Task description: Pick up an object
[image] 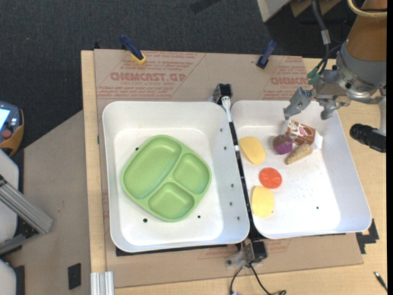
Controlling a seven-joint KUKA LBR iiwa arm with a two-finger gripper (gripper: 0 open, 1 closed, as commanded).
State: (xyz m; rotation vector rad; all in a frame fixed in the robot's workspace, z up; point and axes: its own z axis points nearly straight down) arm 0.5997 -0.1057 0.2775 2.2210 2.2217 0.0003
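**Claw spread above the cluster at the back of the right bin**

Largest first: counter [184, 69] under brown board, carrying two shallow white bins side by side. Left bin [116, 118] holding a green divided plate [166, 177]. Right bin [350, 189] holding the pickable things: a pale yellow piece [252, 150] near the divider, another yellow piece [263, 201] toward the front, a red-orange round piece [270, 177] between them, and at the back a tight cluster of a red-and-white wrapped item [301, 131], a tan cone-like piece [299, 154] and a small purple piece [282, 144], seemingly touching one another.

Claw [313, 105] open, nothing between the fingers, hanging just above and behind that cluster.

Likely step: descent onto a chosen piece. Best done by centring over one item only, probably the wrapped one directly below, aligning across its narrow side, going low enough to get both fingers past its edges, then closing before lifting. Risk of nudging the neighbours or pinching two at once.
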